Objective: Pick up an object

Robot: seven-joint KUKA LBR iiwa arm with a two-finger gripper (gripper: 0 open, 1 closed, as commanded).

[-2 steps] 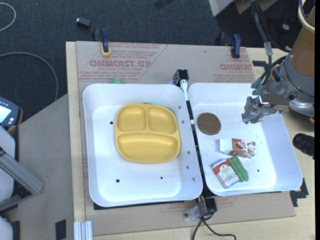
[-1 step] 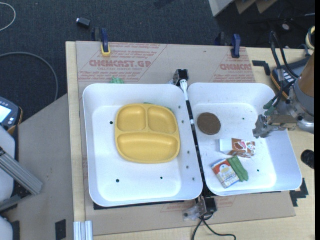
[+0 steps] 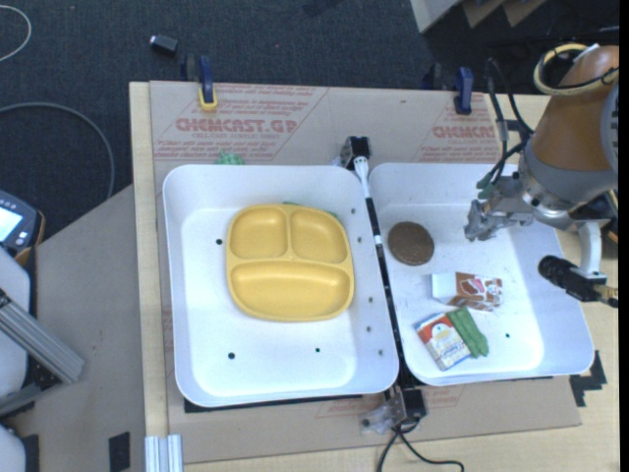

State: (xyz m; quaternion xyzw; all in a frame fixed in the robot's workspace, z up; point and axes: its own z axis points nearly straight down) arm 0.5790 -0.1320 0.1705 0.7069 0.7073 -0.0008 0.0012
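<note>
While the grey arm with its orange band (image 3: 575,96) reaches in over the far right corner of the right-hand shallow white bin (image 3: 521,357), its wrist bends down so that the two-finger gripper (image 3: 479,226) hangs over that bin's far half, close above the white floor. Nothing sits between the gripper's tips; whether they are spread or closed cannot be told from this slant.

Taking the right-hand bin as the landmark, the round brown cookie-like disc (image 3: 410,243) lies on its floor near its left wall, just left of the gripper and apart from it. Nearer the bin's middle lies a small white-and-brown printed packet (image 3: 468,289), on the near side of the gripper and clear of it. Toward the bin's near edge rests a flat red-and-white printed card (image 3: 443,340) with a green pod-shaped toy (image 3: 470,332) touching its right side, both well apart from the gripper.

Beside this bin, on its left and touching along the shared wall, stands the left-hand shallow white bin (image 3: 197,342), holding a yellow three-compartment plastic tray (image 3: 290,262) about its middle.
</note>
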